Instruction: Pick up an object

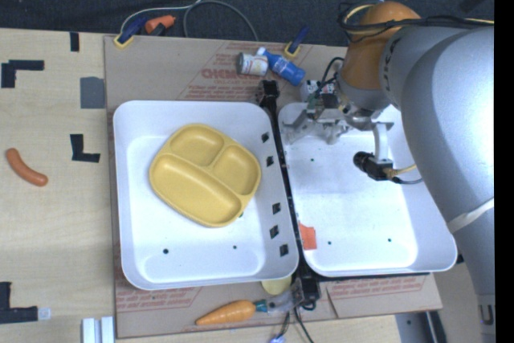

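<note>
A: Location of objects?
B: A yellow divided plate (206, 173) lies in the left bin (132, 132). A small orange piece (307, 237) sits at the right bin's (418, 249) lower left edge.
A: The hand?
B: The hand (321, 120) hangs over the right bin's upper left corner; its state cannot be told.
A: Any writing?
B: Red print on the cardboard (201, 76) under the bins, not legible.
A: On the bench?
B: A sausage (26, 167) at far left, a carrot (226, 313) at bottom.
</note>
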Motion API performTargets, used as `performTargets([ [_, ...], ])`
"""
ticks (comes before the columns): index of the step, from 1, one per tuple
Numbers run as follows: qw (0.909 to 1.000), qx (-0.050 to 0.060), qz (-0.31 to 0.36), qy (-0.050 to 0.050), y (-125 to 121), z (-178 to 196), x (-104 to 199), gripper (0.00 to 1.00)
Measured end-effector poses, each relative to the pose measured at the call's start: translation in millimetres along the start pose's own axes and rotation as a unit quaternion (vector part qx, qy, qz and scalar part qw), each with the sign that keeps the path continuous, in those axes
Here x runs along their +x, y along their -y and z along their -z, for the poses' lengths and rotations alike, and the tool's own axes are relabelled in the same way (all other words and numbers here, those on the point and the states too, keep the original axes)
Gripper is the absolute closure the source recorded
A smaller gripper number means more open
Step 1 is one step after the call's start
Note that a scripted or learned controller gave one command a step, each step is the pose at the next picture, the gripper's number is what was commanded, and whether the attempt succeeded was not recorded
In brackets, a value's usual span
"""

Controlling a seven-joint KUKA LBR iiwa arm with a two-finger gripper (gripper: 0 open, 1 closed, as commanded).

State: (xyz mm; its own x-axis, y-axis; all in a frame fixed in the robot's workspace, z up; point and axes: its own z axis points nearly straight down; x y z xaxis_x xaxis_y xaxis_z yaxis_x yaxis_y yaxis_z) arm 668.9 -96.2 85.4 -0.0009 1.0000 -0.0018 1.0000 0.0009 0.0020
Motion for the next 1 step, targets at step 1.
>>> performTargets([
  [1, 1.0000, -0.001, 0.000, 0.000, 24.9, 0.8, 0.6, 0.00],
])
